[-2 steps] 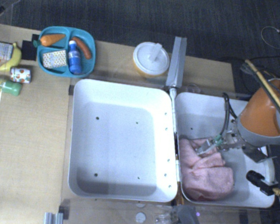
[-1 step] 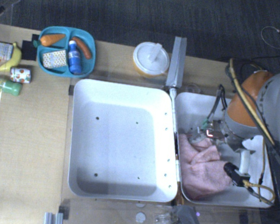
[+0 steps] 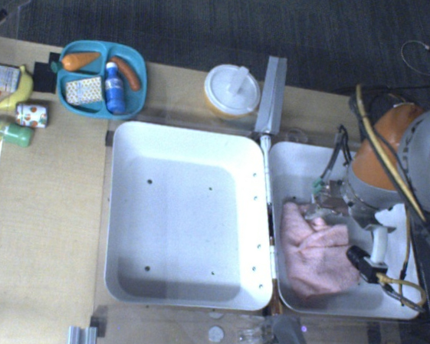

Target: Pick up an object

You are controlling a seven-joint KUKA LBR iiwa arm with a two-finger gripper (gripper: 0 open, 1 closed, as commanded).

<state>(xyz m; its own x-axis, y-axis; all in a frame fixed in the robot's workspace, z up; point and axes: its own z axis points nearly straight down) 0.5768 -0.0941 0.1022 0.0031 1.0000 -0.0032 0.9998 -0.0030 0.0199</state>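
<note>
A crumpled pink cloth (image 3: 314,252) lies in the right bin (image 3: 303,160), toward its front left. The arm reaches in from the right, and my gripper (image 3: 321,208) is down at the cloth's upper edge, right over the fabric. Its tips are buried against the cloth and the wrist hardware.
The left bin (image 3: 186,218) sits beside the right one, with a metal divider post (image 3: 270,96) at the back between them. On the bench at back left are a blue divided tray (image 3: 102,79) of toy food, a white lidded cup (image 3: 232,91), a banana (image 3: 20,90) and a green bottle (image 3: 4,131).
</note>
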